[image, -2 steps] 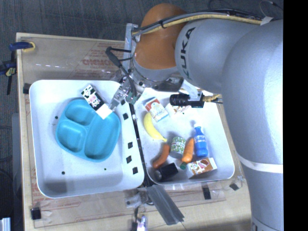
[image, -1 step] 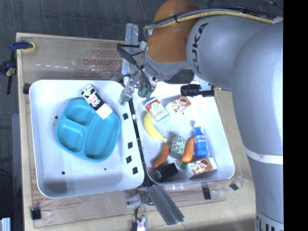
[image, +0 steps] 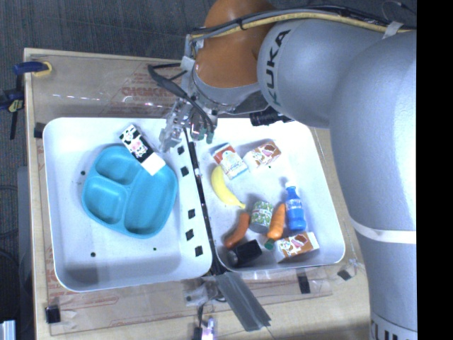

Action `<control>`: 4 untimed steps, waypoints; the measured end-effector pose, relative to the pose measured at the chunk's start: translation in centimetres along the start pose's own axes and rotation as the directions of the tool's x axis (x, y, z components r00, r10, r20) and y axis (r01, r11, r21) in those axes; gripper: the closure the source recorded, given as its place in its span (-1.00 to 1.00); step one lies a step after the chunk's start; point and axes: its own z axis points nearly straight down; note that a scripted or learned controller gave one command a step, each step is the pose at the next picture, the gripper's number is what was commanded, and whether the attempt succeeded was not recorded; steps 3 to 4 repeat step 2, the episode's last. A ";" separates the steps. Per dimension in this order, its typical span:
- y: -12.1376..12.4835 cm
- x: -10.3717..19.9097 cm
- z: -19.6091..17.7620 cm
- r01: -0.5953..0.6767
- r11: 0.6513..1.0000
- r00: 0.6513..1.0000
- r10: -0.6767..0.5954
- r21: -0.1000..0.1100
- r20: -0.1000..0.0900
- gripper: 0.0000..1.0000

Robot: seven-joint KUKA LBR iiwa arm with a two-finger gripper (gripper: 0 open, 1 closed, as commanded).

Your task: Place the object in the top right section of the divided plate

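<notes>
Pincer [image: 185,127] grip unclear, above bin divider; cow-print carton [image: 140,149] on blue plate [image: 131,193] rim.

Right bin [image: 322,190]: white, shallow, holds all the loose items below.
Banana [image: 225,187]: yellow, near the bin's left wall, about mid-length.
Two small cartons: red-and-white, side by side near the bin's far edge; one [image: 230,160] just above the banana, the other [image: 263,154] to its right.
Blue bottle [image: 294,207]: white cap, right of centre.
Carrots: two, orange; one [image: 277,220] touching the bottle's left side, one [image: 238,229] nearer the left wall.
Small can [image: 260,214]: green-patterned, between the carrots.
Black block [image: 246,252]: near edge.
Third carton [image: 297,245]: near-right corner.
</notes>
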 end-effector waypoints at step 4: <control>8.5 6.1 -0.7 0.193 0.981 0.981 -0.193 0.000 -0.002 1.00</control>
